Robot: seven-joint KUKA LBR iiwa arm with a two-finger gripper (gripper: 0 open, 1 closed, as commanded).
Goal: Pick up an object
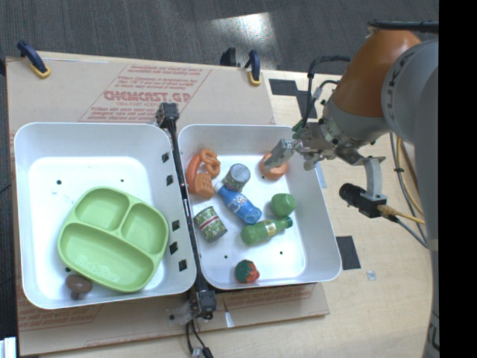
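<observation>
the left shallow white bin [30, 222] contains a light green three-compartment plastic tray [113, 239] with a small brown round object [77, 283] at its lower-left edge. the right shallow white bin [317, 226] contains an orange pretzel-shaped toy [201, 171], a blue bottle [237, 203], a green bottle [264, 230] and a salmon-coloured ring [273, 169] near the upper right wall. the end effector [285, 152] sits directly over that ring; its opening and any grasp cannot be determined.

Claw [282, 155] over orange obj [273, 168], right bin [322, 222]

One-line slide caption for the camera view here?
KUKA gripper poised at an orange toy near the right bin far edge; green divided plate in the left bin.
</observation>
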